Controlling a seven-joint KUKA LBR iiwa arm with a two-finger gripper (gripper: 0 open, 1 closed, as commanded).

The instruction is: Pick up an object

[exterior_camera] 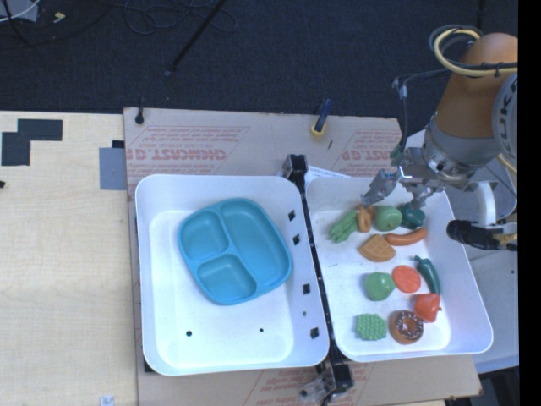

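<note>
White bin's (473, 294) far edge: open claw (396, 194) above toy food (387, 218).

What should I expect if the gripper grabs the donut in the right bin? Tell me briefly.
The donut looks like a moulded toy, so it is probably stiff and light. It lies flat, so it seems unlikely to roll. The green bumpy piece and red piece sit close beside it, so the gripper may nudge them.

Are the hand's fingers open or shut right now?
Open. The hand hovers over the right bin, its two fingers spread apart above the green apple, nothing between them.
</note>
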